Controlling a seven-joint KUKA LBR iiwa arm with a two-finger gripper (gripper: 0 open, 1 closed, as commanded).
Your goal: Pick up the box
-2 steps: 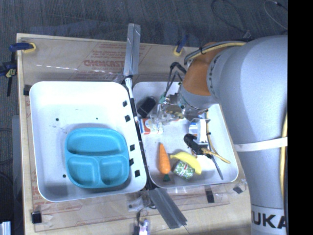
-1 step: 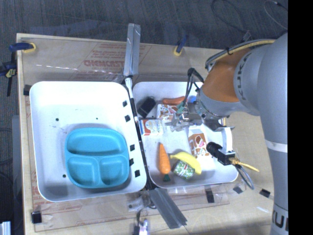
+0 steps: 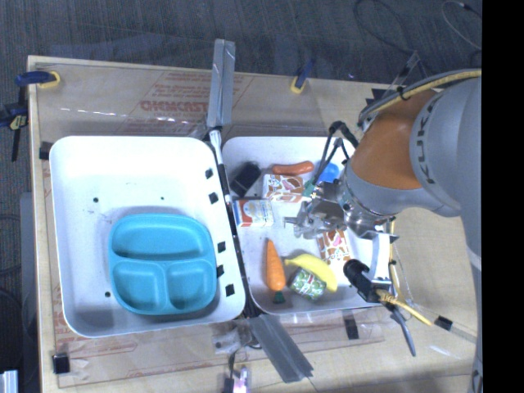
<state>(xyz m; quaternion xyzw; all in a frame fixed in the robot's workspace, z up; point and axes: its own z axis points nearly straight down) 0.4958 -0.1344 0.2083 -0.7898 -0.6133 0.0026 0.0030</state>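
I worry my end effector [image 3: 315, 218] snags the yellow banana [image 3: 315, 270] or orange carrot [image 3: 274, 265] crowding nearby; I cannot tell its state. The flat white-and-red printed carton box [image 3: 285, 188] lies in the right white bin [image 3: 246, 289], beside a sausage [image 3: 292, 169].

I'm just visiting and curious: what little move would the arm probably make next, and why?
Probably a short drop straight down. The pincer hangs in the right bin over the printed box, among a carrot, banana and sausage, and nothing shows as held.
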